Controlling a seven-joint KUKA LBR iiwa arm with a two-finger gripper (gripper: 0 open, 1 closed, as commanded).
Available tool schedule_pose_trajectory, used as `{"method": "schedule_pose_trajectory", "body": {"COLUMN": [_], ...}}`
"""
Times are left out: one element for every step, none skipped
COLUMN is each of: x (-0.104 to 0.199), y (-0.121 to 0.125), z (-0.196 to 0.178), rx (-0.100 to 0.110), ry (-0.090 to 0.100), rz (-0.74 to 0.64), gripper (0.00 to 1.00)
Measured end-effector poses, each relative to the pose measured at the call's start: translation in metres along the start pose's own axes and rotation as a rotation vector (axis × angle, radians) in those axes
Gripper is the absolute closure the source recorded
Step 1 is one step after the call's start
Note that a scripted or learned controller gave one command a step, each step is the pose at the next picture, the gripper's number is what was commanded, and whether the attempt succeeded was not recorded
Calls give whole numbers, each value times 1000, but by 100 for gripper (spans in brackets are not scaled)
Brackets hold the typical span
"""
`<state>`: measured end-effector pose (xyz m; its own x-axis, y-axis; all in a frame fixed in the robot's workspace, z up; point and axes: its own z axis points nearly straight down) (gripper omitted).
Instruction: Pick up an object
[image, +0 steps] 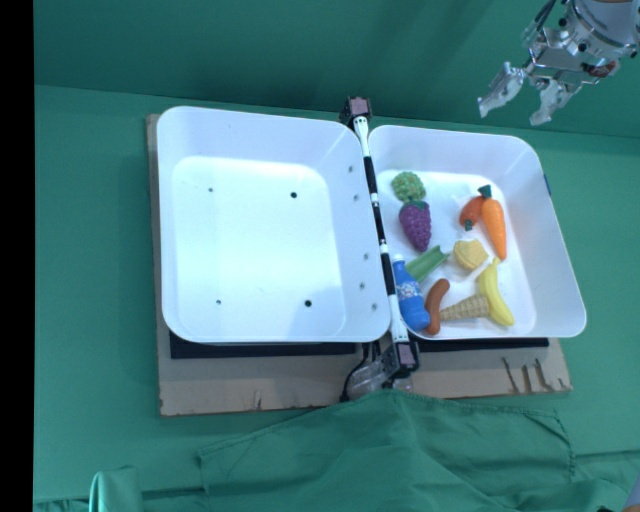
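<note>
My gripper (522, 100) hangs high at the upper right, above the far edge of the right bin (555, 240). Its two fingers are spread apart with nothing between them. Toy foods lie in the right bin: a purple grape bunch (416, 224), a green broccoli (406, 185), an orange carrot (494, 226), a smaller orange piece (471, 211), a yellow corn piece (468, 254), a green pod (427, 264), a blue bottle (408, 293), a brown sausage (436, 297), a waffle cone (463, 309) and a yellow banana (494, 295).
The left bin (260, 230) sits beside the right one, split from it by a black-and-white divider rail (378, 225). Both rest on a cardboard sheet (250, 395). Green cloth (400, 455) is bunched at the front.
</note>
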<state>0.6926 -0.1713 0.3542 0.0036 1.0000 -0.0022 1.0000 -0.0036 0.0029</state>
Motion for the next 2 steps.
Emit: {"method": "schedule_pose_trajectory", "body": {"x": [0,-17], "y": [0,5], "z": [0,97], "rx": [0,9], "ry": [0,1], "rz": [0,2], "gripper": [0,0]}}
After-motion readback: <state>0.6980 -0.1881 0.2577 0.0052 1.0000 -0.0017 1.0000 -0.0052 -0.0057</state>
